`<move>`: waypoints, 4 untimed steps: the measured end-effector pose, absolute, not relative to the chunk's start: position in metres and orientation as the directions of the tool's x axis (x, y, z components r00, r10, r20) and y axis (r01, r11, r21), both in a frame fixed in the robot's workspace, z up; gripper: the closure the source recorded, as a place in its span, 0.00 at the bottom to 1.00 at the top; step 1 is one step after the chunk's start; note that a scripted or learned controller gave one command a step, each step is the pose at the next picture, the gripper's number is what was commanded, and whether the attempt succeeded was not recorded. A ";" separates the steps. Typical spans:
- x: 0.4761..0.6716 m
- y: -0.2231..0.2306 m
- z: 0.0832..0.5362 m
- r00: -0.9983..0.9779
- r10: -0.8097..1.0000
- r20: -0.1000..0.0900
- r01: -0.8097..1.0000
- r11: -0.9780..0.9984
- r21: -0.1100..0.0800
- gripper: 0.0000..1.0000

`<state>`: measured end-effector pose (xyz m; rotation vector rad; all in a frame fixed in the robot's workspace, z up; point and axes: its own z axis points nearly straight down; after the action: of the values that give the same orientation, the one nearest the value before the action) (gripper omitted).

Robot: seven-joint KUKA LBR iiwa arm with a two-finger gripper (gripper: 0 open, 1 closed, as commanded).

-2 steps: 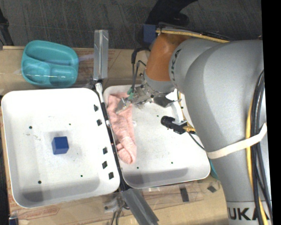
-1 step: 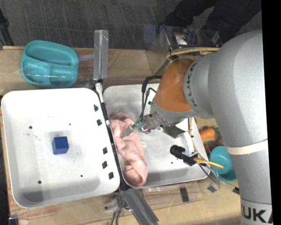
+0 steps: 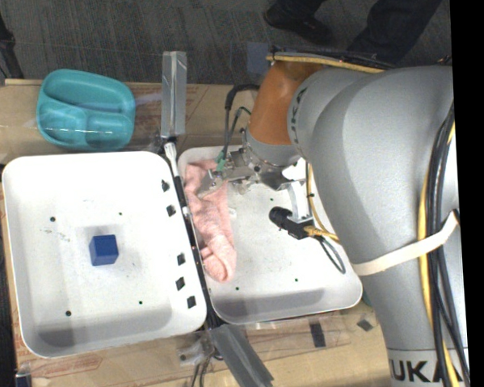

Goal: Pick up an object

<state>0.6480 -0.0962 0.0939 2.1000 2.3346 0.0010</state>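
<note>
The grey arm (image 3: 387, 181) fills the right side of the view, reaching down into the right bin (image 3: 312, 294). Beside it the left bin (image 3: 34, 240) holds only a small blue block (image 3: 104, 249) near its middle. A teal divided tray (image 3: 85, 108) sits on the bench beyond the left bin. The pink cloth (image 3: 211, 218) lies crumpled along the right bin's left wall, stretching toward the near side. It looks soft, light and floppy, likely to sag and slip, so a raised fold near its upper bunched end seems the best hold. The gripper (image 3: 229, 171) sits at the cloth's upper end; whether it is apart or together cannot be told.
</note>
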 end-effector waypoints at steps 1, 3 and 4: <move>0.658 -0.118 0.094 -0.074 0.997 0.001 0.997 0.074 0.002 0.00; 0.658 -0.114 0.094 -0.187 0.982 0.000 0.982 0.187 0.001 0.00; 0.578 -0.104 0.094 -0.214 0.977 0.000 0.977 0.214 0.001 0.00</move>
<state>0.5782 -0.1040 0.0943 1.9695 2.4469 0.0023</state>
